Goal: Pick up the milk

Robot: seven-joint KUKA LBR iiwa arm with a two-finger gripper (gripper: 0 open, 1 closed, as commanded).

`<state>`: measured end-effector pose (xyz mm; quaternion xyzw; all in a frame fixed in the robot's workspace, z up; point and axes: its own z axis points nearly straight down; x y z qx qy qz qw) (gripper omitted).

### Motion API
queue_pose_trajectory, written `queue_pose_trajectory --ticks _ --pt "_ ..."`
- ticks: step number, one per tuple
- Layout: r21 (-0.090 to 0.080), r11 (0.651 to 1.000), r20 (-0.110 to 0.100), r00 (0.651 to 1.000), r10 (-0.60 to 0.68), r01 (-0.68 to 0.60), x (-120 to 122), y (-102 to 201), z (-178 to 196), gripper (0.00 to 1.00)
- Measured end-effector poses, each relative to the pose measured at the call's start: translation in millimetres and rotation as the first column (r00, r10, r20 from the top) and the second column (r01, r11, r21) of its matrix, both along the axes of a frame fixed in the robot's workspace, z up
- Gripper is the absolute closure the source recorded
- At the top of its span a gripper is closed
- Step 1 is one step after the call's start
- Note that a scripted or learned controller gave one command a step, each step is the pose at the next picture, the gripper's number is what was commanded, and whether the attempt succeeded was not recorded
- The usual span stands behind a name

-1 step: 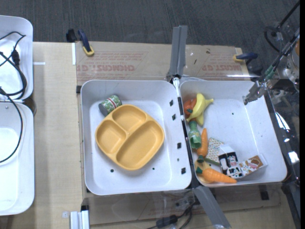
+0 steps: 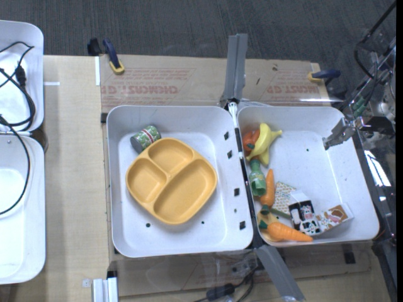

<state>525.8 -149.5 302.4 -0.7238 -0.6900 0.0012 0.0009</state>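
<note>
Milk [image 2: 303,214], a small black-and-white carton, is lying in the right bin [image 2: 315,162] near its front, between a carrot [image 2: 288,232] and a printed box [image 2: 330,219]. The pincer [image 2: 335,137] is hovering at the bin's right wall (whether wide or narrow, I cannot tell), so the carton is sitting forward and leftward of it.

Yellow plate [image 2: 171,180] beside can [image 2: 145,138] (lying down) — banana [image 2: 266,141] opposite.
</note>
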Motion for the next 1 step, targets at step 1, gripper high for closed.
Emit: queue_pose_trajectory --ticks 1 --pt "-0.001 0.994 0.0 0.994 -0.112 0.112 6.1 -42.5 -16.5 0.0"
